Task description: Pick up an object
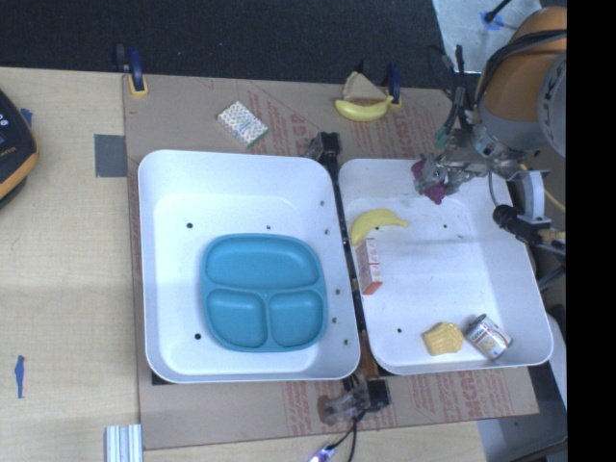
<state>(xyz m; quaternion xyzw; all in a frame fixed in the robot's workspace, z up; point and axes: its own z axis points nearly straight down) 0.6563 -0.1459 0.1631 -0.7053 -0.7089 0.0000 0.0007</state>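
The hand [435,183] hangs over the far edge of the right bin [510,258], and a small dark purple object [430,185] shows at its tip; whether the fingers grip it, or how far apart they stand, I cannot tell. Nearer the middle of that bin, a yellow banana [376,223] lies close to the left wall, with a small red-and-white carton [371,265] just beside it, toward the near side. In the near right corner a yellow biscuit-like piece [443,338] and a small tin can [488,337] on its side lie next to each other.

The left bin [164,191] holds a blue divided plate [263,291], flat on its floor.

Beyond the bins, on the brown board of the desk [67,258], there is a second yellow banana [361,110] with a tan wedge [363,87] touching it, and farther left a small patterned packet [242,122]. The grey arm with its orange band [525,37] comes in from the right.
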